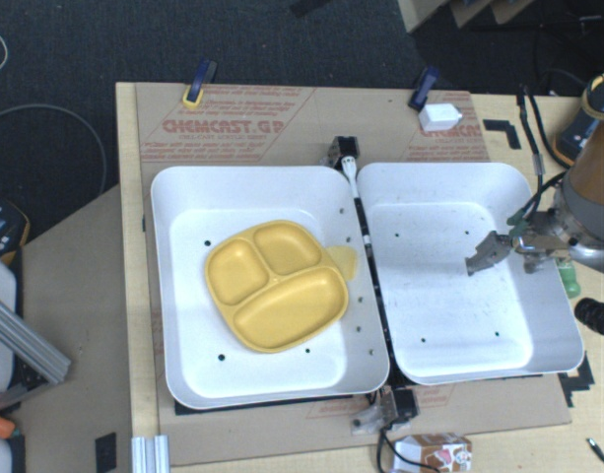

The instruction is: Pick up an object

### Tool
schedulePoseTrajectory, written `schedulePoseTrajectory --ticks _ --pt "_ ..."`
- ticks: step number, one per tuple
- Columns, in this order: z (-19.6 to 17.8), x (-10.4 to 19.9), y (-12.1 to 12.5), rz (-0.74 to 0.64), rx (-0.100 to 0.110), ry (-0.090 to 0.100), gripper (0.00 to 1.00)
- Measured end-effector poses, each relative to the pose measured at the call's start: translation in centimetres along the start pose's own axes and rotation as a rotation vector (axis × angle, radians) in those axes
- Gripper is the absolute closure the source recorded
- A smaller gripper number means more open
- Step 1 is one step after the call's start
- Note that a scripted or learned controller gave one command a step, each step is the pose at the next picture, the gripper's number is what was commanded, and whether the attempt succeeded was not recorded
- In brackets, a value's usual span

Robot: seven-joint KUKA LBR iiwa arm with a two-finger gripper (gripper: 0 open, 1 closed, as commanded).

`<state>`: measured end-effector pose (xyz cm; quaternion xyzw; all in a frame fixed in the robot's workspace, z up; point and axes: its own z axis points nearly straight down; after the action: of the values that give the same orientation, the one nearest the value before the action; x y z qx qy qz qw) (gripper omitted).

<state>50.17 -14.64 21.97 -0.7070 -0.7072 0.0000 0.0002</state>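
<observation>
Yellow divided tray [275, 286] lies flat in the left bin [173, 264], turned at a slant, with three compartments facing up and a small yellowish bit [343, 260] peeking out at its right edge, touching or tucked under it; I cannot say which. I judge the tray light, stiff plastic with a smooth, likely slippery surface, too broad to span, so I would pinch its raised rim or one of the ridges between compartments. My gripper [491, 249] hovers over the right bin [449, 353], well apart from the tray, and its dark fingers read as one blurred wedge, so I cannot tell whether the jaws are apart or together. The arm's upper part is cut off at the frame's right side, and the gripper's height above the bin floor is hard to make out.
</observation>
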Motion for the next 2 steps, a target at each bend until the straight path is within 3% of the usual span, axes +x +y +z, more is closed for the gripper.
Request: schedulePoseTrajectory --ticks 1,2 --pt "-11.47 5.87 -2.16 -0.008 -0.012 0.000 0.00" --pt "-11.90 5.56 -2.12 -0.001 -0.005 -0.002 1.00"
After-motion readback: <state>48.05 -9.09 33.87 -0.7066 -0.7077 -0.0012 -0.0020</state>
